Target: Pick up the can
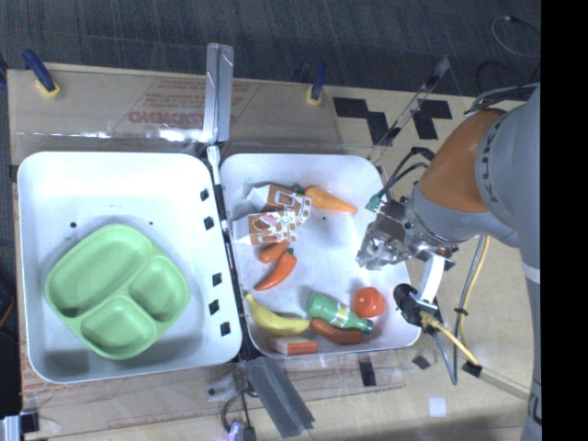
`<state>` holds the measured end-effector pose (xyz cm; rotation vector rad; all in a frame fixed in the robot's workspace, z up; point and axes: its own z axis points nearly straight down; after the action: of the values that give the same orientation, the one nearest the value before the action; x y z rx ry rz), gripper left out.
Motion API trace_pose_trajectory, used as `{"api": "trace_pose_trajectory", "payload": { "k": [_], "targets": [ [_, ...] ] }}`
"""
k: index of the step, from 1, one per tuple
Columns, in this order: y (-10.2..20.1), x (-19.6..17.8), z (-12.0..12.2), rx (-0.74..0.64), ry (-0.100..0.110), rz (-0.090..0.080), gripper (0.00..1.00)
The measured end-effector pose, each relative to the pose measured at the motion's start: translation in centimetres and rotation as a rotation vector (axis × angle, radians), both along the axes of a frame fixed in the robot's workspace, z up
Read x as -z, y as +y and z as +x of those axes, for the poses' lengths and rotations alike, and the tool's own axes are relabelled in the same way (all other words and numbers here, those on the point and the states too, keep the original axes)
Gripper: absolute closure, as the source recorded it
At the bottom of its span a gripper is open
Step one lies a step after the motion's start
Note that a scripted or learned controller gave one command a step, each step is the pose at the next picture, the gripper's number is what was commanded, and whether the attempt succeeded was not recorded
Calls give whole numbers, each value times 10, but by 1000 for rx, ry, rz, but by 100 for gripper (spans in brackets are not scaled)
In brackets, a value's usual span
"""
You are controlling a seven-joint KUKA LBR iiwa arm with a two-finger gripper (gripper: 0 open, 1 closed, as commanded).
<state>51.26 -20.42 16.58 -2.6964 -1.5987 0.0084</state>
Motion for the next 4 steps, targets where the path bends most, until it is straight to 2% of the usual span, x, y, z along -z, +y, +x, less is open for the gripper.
{"api": "trace_pose_trajectory", "payload": {
  "k": [1, 4],
  "targets": [
    [44, -75, -36, 399, 1, -5, 100],
    [45, -96, -36, 375, 25, -4, 100]
  ]
}}
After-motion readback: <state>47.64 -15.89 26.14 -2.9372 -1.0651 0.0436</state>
